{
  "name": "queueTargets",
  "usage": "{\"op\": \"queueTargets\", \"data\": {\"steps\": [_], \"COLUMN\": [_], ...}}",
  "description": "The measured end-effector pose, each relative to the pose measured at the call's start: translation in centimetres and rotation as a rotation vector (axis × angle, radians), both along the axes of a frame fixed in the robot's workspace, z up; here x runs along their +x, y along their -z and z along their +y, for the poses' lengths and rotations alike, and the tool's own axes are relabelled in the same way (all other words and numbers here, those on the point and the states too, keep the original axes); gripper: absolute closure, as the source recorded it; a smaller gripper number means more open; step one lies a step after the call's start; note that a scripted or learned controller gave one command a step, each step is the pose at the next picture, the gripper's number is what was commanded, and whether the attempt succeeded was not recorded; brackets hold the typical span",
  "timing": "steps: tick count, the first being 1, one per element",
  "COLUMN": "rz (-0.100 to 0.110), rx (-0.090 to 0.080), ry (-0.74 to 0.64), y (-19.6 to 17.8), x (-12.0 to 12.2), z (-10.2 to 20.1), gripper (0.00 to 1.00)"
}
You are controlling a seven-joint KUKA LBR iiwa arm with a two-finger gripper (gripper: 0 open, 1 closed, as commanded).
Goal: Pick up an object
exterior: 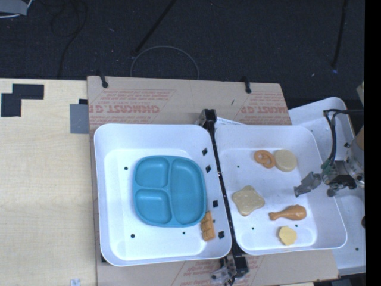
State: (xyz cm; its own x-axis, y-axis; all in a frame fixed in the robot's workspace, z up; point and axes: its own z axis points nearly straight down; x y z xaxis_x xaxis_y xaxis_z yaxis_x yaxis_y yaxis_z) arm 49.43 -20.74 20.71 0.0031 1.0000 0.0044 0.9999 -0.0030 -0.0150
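The right bin (321,159) holds several toy foods. An orange pretzel (264,158) and a cream round piece (285,160) lie at the back. A beige bread slice (247,200) sits mid-left, with a brown drumstick (289,214) and a small yellow piece (287,236) at the front. My gripper (319,186) hangs low over the bin's right side, above and to the right of the drumstick. It is open, with nothing between its fingers.
The left bin (113,159) carries a blue divided plate (168,190). A small orange-brown item (207,226) lies by that bin's front right wall. A black divider (217,183) separates the bins. Cables (330,142) run along the right bin's outer edge.
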Motion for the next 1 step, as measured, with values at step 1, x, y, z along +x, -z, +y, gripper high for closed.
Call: {"op": "queueTargets", "data": {"steps": [1], "rz": [-0.012], "rx": [-0.003], "ry": [-0.003], "y": [-0.62], "x": [0.27], "z": [-0.01], "gripper": [0.00]}}
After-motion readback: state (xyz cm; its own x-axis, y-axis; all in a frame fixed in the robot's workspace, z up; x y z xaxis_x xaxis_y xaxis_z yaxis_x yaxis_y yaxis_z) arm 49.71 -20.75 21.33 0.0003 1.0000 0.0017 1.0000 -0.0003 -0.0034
